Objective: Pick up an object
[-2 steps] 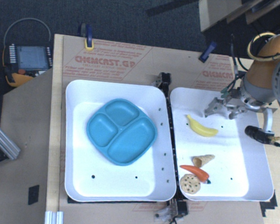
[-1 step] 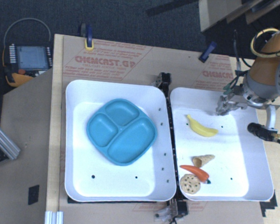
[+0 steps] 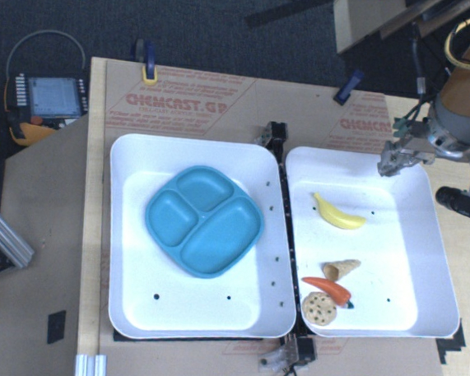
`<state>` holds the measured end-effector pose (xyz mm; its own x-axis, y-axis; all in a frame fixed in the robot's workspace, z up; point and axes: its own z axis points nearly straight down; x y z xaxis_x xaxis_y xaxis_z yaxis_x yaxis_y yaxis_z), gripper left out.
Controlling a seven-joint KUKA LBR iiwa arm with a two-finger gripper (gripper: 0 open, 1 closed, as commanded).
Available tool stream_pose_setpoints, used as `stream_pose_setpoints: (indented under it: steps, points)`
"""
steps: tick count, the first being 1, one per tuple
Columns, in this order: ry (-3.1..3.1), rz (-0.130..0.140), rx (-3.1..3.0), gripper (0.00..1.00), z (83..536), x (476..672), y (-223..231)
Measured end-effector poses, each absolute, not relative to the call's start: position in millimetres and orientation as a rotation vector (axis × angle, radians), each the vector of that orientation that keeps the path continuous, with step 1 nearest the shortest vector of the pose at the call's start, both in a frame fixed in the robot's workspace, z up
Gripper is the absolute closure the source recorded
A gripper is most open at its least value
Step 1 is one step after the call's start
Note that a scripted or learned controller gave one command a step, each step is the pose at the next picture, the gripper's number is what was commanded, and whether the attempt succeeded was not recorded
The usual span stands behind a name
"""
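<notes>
In the right bin lie a yellow banana, a tan cone-shaped piece, a red-orange carrot and a round speckled cookie. My gripper hangs over the bin's far right corner, well above and to the right of the banana. Nothing shows between its fingers. It is too small and dark to read its state.
The left bin holds a blue divided plate. A black clamp sits at the far end of the seam between the bins. Cardboard lies under both bins. A tablet rests off the bench at the left.
</notes>
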<state>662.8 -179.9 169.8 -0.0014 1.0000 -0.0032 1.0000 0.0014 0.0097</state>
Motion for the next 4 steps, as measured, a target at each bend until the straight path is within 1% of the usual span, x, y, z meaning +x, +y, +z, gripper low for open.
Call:
stream_pose_setpoints:
  steps: [1, 2, 3, 4]
  points:
    - [2.217, 0.007, 2.214, 1.0, 225, 664.7, -180]
    - [2.228, 0.001, 2.218, 1.0, 223, 647.8, -135]
    - [2.23, 0.0, 2.218, 1.0, 213, 639.8, -85]
    - [2.23, 0.003, 2.217, 1.0, 226, 626.5, -31]
